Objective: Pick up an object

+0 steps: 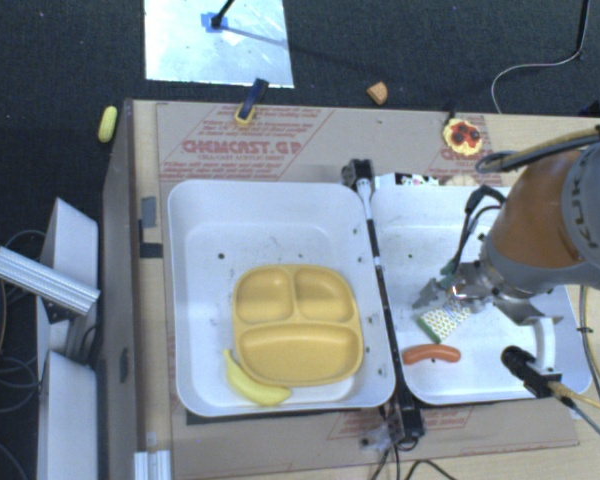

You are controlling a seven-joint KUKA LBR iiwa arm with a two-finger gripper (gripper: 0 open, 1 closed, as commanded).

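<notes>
In the right bin (420,213), a green-and-white patterned object (443,320) lies just under my gripper (448,294), which hangs low over it near the bin's middle. An orange-red hot dog toy (431,354) lies close to the right bin's front wall, a little in front of the gripper. The left bin (210,218) holds a yellow divided plate (297,323) and a yellow banana (250,383) at the plate's front left corner. Nothing is seen between the fingers.
The arm's orange band and grey wrist (545,233) cover the right bin's right side. On the cardboard behind the bins lie a small pizza-like toy (463,135) and a blue-and-yellow item (248,103). A black divider (375,268) runs between the bins.
</notes>
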